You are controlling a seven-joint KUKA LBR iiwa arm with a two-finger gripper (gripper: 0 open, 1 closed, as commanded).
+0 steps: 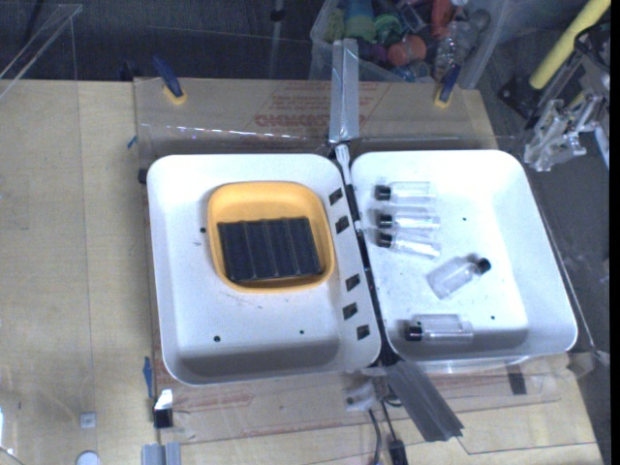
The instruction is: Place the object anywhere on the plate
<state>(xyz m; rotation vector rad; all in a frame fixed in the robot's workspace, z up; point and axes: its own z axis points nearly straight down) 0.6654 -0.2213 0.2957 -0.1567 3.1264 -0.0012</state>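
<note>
left bin [184, 337]: shallow white tray, holds the yellow plate [225, 204], which sits toward the bin's upper middle.
plate insert: dark ribbed block [268, 250] lies on the plate and covers most of its floor; a bare yellow rim shows all around.
right bin [523, 221]: holds five clear vials with black caps.
vial group: three vials [405, 218] lie near the divider, stacked one below another, caps to the left, close together and maybe touching.
lone vial [457, 274]: lies tilted mid-bin with its cap up-right, apart from the others. Easiest pick, by my read.
front vial [438, 330]: lies flat along the bin's near wall, just beside it, so there is little finger room.
gripper [557, 129]: metal assembly at the right edge, outside the right bin and well apart from every vial. Fingers are too cluttered to read, so spread or pressed together: cannot tell. Nothing visible between them.
step in hand: judged as the approach to a pick; no vial is on the plate yet.
how to do well: go for the lone vial, come straight down, and close the fingers across its short axis at mid-body, not the cap. It is clear, round and smooth, so it is likely to roll or slip.
place: carry it over the divider [351, 250] and release low over the ribbed block so it does not roll off.
risk: the clustered vials would crowd the fingers.
</note>
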